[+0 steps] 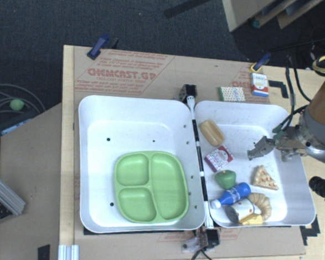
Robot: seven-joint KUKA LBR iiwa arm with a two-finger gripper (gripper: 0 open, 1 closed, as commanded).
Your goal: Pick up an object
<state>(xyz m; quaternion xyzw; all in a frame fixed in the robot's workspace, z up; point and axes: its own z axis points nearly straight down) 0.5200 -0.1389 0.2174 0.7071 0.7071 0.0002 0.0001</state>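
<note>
Two white bins, and the gripper [259,149] hovers over the right bin [298,189], fingers spread, nothing grabbed, pizza slice [264,178] just below.

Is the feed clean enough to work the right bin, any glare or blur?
Camera view: light is even and soft, with no harsh glare on the right bin; small items like the pizza slice and blue bottle read slightly soft; the gripper is mildly blurred, so its jaws are hard to judge.
</note>
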